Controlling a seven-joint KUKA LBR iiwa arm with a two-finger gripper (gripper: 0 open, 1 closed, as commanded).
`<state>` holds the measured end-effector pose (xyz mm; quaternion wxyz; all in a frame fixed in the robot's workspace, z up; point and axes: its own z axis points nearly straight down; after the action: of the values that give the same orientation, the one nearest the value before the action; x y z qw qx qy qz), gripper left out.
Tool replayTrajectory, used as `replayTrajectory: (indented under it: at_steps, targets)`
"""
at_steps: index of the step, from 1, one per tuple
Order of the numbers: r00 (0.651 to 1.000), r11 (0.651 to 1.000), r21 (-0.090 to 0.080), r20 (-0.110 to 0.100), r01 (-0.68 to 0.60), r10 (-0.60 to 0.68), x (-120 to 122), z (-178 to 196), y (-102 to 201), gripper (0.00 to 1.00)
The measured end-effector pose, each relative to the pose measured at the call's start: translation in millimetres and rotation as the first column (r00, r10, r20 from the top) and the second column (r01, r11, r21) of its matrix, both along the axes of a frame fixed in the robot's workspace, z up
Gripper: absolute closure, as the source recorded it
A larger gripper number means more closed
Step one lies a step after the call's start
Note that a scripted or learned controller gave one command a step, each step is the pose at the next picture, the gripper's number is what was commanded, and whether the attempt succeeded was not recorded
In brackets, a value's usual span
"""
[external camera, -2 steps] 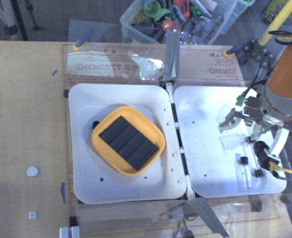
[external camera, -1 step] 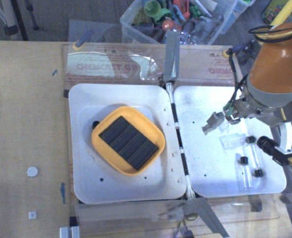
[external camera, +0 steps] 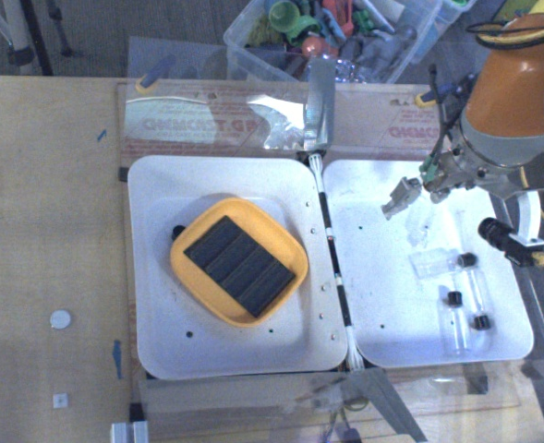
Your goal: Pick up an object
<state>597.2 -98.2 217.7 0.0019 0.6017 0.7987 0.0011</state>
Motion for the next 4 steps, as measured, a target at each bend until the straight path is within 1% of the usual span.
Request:
replayTrajectory:
  at_steps: [1, 2, 3, 4]
  targets:
    - [0.979, 0.979, -0.001, 0.002, -0.202, 0.202, 64, -32, 38, 0.00]
    - [0.880, 0.880, 0.002, -0.005, -0.474, 0.474, -15, -32, 76, 0.00]
    - [0.999, 0.999, 0.002, -0.008, -0.051, 0.051, -90, -33, 73, 0.00]
    - [0.999, 0.999, 0.002, -0.003, -0.050, 0.050, -89, -24, 73, 1.00]
